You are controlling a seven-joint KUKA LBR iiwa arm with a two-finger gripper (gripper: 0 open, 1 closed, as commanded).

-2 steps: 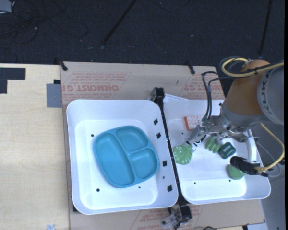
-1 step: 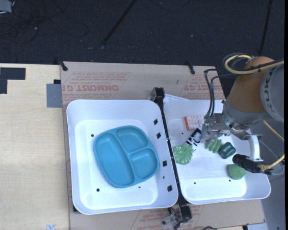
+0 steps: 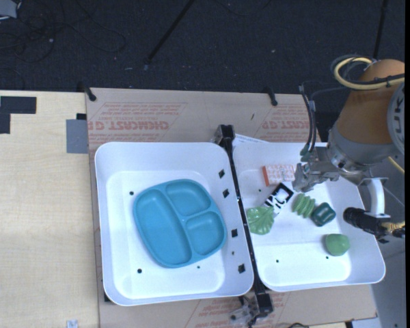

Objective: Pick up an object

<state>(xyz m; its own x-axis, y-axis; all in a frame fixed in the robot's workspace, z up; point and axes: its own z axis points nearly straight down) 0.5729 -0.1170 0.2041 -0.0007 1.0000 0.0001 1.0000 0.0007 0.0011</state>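
The right bin (image 3: 307, 272) holds several small objects. A light green ridged piece (image 3: 303, 205) lies beside a dark teal block (image 3: 322, 214). A round green lump (image 3: 337, 244) sits nearer the front. A green leafy piece (image 3: 260, 219) lies close to the divider, with a black-and-white item (image 3: 279, 197) just behind it. An orange-and-white card (image 3: 279, 173) rests toward the back. My gripper (image 3: 306, 178) hangs low over the bin, just behind the ridged piece and to the right of the card. Nothing is visibly held.
The left bin (image 3: 116, 183) holds a blue divided plate (image 3: 179, 221). A black divider (image 3: 236, 210) runs between the bins. The arm's orange band (image 3: 369, 108) and grey wrist overhang the right bin's back right corner. A dark fitting (image 3: 369, 221) juts over the right rim.
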